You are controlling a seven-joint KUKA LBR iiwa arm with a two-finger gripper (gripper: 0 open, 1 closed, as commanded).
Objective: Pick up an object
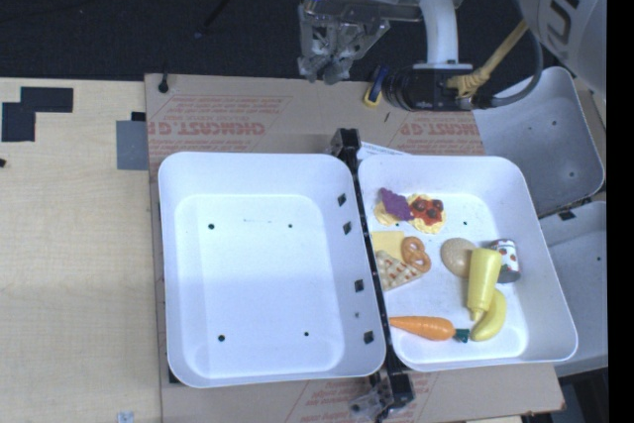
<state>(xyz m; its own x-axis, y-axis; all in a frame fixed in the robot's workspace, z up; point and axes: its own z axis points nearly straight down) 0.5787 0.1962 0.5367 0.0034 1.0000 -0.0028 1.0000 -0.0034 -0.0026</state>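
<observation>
White bins sit side by side; all the toys we see lie in the right bin (535, 213): grapes (394, 205), pizza (427, 212), pretzel (416, 255), waffle (393, 270), potato (457, 256), yellow bottle (482, 279), banana (492, 318), carrot (423, 327). Gripper (331, 66) hangs high at the far edge, above the cardboard, well apart from every toy; nothing shows between its fingers, and whether they're apart or together we cannot tell. We judge the pick as not begun. Risks: bottle, banana and potato touch, so a descent there could wedge or nudge a neighbour; the flat waffle and pretzel may slip; the carrot near the divider could be blocked by the wall.
</observation>
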